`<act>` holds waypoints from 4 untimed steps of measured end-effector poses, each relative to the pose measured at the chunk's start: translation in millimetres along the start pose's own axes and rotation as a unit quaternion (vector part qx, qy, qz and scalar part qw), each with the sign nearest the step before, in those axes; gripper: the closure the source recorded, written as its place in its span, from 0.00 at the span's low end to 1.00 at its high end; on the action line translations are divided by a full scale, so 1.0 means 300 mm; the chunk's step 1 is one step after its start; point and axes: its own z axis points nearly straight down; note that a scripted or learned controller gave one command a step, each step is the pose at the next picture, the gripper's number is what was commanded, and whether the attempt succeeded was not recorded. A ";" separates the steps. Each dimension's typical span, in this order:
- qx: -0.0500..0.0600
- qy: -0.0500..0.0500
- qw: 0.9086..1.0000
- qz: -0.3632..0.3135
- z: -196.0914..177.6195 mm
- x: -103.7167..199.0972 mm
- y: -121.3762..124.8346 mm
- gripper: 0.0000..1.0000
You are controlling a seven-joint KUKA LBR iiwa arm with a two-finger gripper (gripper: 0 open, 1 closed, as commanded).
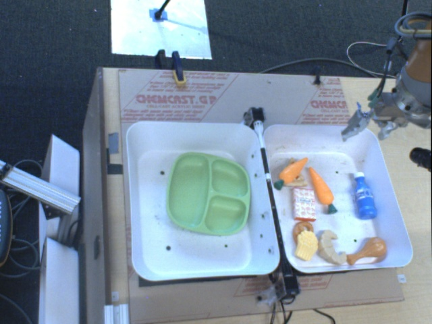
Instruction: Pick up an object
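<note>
My gripper (370, 128) hangs open above the far right corner of the right bin (385, 174), its two grey fingers spread with nothing between them. Below it in that bin lie a blue bottle (364, 196), two orange carrots (293, 170) (321, 186), a red and white packet (304, 204), a yellow corn piece (306, 246), a beige piece (329, 246) and a brown drumstick (368, 250). The bottle is the nearest thing to the gripper, lying nearer the camera than it.
The left bin (148, 248) holds a green divided plate (208, 193). A black and white rod (264, 157) runs along the seam between the bins. Brown cardboard (202, 100) lies under both bins. Cables (378, 49) trail at the back right.
</note>
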 end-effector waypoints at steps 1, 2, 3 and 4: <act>0.001 0.001 1.000 0.000 0.310 0.274 -0.181 0.00; 0.001 0.000 1.000 0.000 0.498 0.257 -0.112 0.00; -0.001 0.000 1.000 -0.001 0.461 0.257 -0.107 1.00; -0.002 0.000 1.000 -0.001 0.158 0.426 -0.017 1.00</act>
